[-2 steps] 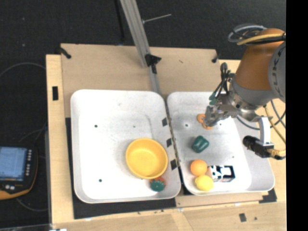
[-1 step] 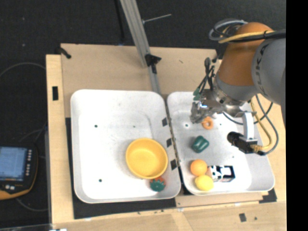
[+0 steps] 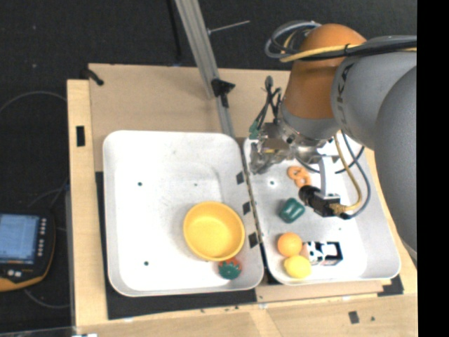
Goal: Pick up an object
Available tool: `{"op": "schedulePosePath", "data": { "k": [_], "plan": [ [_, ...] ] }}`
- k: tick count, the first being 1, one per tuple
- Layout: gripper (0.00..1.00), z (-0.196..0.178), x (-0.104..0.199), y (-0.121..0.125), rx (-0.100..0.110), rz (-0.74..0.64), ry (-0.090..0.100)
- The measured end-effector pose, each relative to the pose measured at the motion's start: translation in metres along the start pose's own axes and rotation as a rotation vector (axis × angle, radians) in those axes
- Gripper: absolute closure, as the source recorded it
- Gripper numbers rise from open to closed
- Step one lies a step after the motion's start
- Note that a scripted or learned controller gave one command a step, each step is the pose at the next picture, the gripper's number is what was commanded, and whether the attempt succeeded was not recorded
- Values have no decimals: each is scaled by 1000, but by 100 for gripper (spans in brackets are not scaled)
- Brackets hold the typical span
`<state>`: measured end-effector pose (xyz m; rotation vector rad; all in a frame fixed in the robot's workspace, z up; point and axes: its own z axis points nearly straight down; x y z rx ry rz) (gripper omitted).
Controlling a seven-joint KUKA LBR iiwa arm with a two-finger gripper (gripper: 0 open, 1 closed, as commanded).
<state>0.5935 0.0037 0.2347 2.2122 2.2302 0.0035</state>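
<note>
The arm (image 3: 372, 97) is running off the right edge. Its wrist is hiding the end effector (image 3: 265, 153) fingers. The yellow bowl (image 3: 213, 229) is partly covering a small red-green object (image 3: 230, 268).

A bowl (image 3: 214, 230) lies in the left bin (image 3: 140, 160); 2 fruits (image 3: 289, 245) in the right bin (image 3: 372, 258).

No readable text, label, brand or number anywhere I look. Handheld pendant (image 3: 24, 250) at bench's left edge shows lit blue screen, content too blurred to read. Small black-and-white object (image 3: 325, 253) in right bin (image 3: 375, 216) carries contrasting patches, no letters I can make out. My arm's orange band (image 3: 316, 62) plain, no marking legible. Bench (image 3: 140, 97) bears small dark marks, none readable as signs.
</note>
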Motion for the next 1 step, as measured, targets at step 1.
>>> {"op": "schedulePosePath", "data": {
  "k": [1],
  "plan": [
    [100, 5, 48, 18, 1, 2, 0]
  ]
}}
